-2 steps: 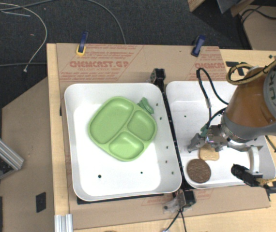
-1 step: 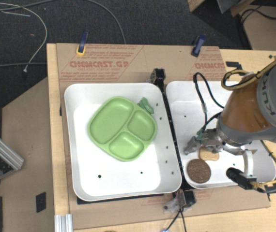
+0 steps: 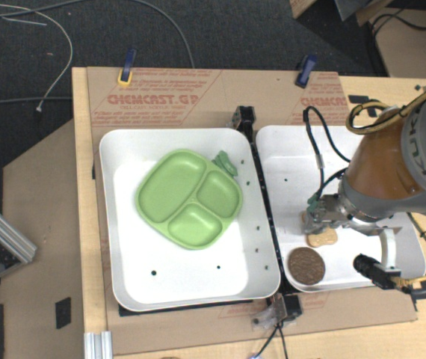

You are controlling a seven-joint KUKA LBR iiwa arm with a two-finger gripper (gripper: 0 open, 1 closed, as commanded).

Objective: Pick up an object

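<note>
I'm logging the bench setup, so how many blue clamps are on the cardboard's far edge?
2. One blue clamp sits on the far edge above the left bin; the other blue clamp sits above the right bin. The arm may hide more.

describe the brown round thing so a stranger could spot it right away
Find the right bin, the one the arm reaches into. Go to its near edge, just below the gripper. The brown disc lies there: dark, round and speckled, unlike the smaller pale tan piece just above it.
</note>
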